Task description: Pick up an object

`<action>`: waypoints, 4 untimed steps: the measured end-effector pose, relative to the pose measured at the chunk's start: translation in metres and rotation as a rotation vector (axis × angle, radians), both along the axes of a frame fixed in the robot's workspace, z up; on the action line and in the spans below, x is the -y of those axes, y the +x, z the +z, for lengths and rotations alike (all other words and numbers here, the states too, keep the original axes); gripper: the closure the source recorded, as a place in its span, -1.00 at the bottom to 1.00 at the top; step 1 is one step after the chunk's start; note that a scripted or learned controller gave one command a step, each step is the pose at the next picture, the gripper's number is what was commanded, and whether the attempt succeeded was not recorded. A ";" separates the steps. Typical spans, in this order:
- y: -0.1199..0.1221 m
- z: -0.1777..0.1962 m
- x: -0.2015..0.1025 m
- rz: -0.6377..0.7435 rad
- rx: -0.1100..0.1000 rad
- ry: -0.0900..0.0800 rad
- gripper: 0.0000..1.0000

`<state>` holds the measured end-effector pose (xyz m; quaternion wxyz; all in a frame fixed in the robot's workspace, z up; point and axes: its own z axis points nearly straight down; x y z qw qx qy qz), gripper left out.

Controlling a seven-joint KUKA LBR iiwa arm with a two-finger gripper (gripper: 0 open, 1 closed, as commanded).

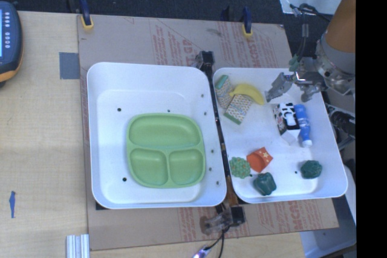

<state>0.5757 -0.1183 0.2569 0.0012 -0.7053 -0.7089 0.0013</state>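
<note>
- Gripper [294,86]: over the far right part of the right bin [338,187]; fingers spread apart, nothing between them.
- Right bin contents: banana [249,93], patterned packets [237,107], black-and-white toy [285,117], blue bottle [302,125], red packet [260,159], three green items along the near edge.
- Left bin [106,130]: green divided plate [165,149], flat at centre.

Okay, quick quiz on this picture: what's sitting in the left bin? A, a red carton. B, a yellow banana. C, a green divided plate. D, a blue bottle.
C: the green divided plate lies alone in the left bin, while the banana, blue bottle and red carton are all in the right bin.
</note>
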 end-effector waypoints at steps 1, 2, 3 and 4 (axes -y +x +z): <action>0.062 -0.122 -0.021 0.003 -0.008 0.001 -1.00; 0.081 -0.101 0.062 -0.007 0.004 -0.004 -1.00; 0.046 -0.169 0.095 -0.003 -0.006 -0.001 -1.00; 0.050 -0.153 0.095 0.002 0.000 -0.002 1.00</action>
